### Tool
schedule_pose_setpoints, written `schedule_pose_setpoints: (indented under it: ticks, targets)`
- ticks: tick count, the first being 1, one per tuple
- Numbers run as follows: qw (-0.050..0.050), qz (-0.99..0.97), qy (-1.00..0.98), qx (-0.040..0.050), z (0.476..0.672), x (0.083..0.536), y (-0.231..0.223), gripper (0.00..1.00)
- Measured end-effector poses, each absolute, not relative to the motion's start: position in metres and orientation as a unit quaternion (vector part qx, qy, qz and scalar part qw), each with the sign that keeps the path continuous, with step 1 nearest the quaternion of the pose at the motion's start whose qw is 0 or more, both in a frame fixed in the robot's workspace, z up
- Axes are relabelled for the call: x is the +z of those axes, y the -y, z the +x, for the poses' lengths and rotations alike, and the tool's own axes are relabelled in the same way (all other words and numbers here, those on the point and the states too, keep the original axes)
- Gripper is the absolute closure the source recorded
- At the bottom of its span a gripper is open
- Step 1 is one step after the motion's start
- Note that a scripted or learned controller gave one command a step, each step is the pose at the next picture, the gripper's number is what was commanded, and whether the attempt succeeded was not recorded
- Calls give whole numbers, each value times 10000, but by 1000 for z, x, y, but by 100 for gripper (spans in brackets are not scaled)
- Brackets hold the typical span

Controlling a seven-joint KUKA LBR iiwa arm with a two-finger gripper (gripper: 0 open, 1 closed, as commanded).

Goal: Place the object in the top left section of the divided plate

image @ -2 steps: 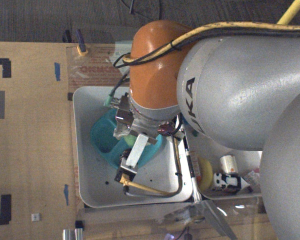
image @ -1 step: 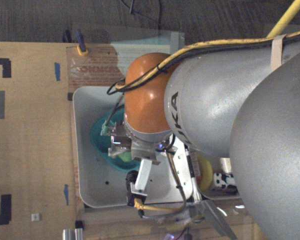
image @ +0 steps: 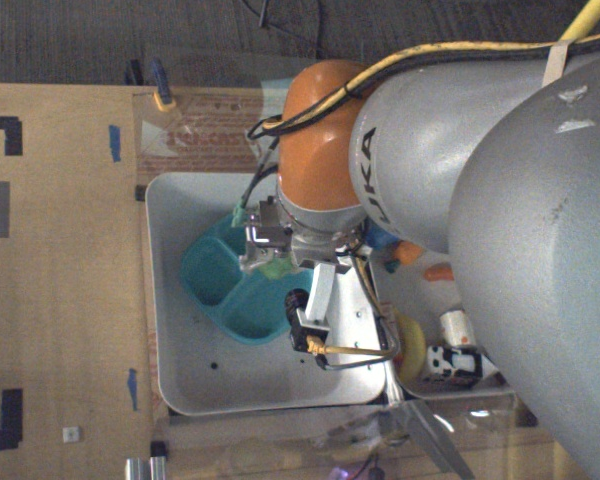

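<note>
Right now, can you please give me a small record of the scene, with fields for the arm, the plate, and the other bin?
arm: grey, orange band, reaching over the left bin
pincer: above the plate, fingers hidden by the wrist
plate: teal divided plate, in left bin, partly covered by the arm
right bin: holds an orange piece, a yellow object, a black-and-white item

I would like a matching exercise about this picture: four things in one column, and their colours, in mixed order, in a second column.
Things:
1. divided plastic plate
2. shallow bin that holds the plate
3. rounded band above the arm's wrist
4. round flat object in the neighbouring bin

Colours:
A. orange
B. yellow
C. teal
D. white

Pairs: 1-C, 2-D, 3-A, 4-B
</note>
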State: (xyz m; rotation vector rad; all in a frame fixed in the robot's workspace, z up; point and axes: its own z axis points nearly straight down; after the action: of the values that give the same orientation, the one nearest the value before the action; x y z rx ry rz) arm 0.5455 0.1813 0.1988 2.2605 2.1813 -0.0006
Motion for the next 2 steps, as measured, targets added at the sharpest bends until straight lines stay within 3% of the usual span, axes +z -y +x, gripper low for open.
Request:
schedule_pose_setpoints:
  ticks: [1, 2]
  targets:
    - [-10, 6743, -7385, -5, 490, 131, -92, 100]
    - [4, 5906, -8069, 8, 512, 184, -89, 100]
